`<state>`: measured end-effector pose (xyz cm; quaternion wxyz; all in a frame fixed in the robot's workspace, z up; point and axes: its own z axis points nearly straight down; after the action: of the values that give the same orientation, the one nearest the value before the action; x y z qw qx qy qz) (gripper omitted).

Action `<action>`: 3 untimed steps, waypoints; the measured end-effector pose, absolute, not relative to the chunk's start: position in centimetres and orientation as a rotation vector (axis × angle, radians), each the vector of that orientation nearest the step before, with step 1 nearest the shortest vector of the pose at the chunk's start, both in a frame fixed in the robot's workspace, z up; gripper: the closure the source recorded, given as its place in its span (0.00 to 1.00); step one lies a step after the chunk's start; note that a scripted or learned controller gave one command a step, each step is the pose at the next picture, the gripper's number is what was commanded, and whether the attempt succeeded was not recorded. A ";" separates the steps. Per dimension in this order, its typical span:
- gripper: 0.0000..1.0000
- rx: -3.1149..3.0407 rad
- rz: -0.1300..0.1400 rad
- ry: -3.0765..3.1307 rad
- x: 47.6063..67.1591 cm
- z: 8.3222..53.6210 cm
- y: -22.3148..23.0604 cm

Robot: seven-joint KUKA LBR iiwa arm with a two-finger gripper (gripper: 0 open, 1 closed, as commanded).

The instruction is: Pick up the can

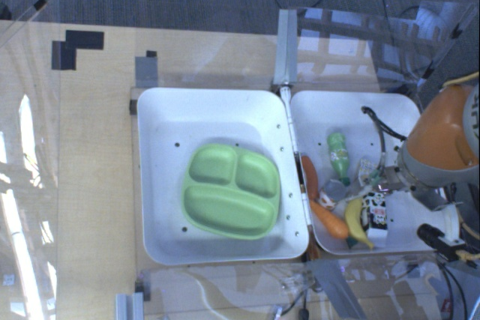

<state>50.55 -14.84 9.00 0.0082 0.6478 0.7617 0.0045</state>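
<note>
In the right bin (397, 110), a small silvery object that may be the can (366, 171) lies near the middle, partly hidden and hard to make out. My gripper (387, 177) hangs low over the bin right beside it, on its right. It sits below the arm's orange band (448, 137). The arm's wrist hides most of the gripper. Nothing shows clearly held.
Around the gripper the right bin holds a green bottle (337, 154), a carrot (321, 209), a banana (358, 225), a black-and-white carton (375, 215) and a grey piece (334, 191). A green divided plate (231, 191) lies in the left bin (165, 124). A metal divider (294, 161) separates the bins.
</note>
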 end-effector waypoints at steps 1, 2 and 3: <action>1.00 2.020 0.022 2.380 50.8 10.1 -14.7; 0.00 2.021 0.021 2.381 50.8 10.1 -14.7; 0.00 2.371 0.011 2.048 58.2 8.8 -16.6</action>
<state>58.20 -16.57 8.83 0.0043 0.7569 0.6535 0.0034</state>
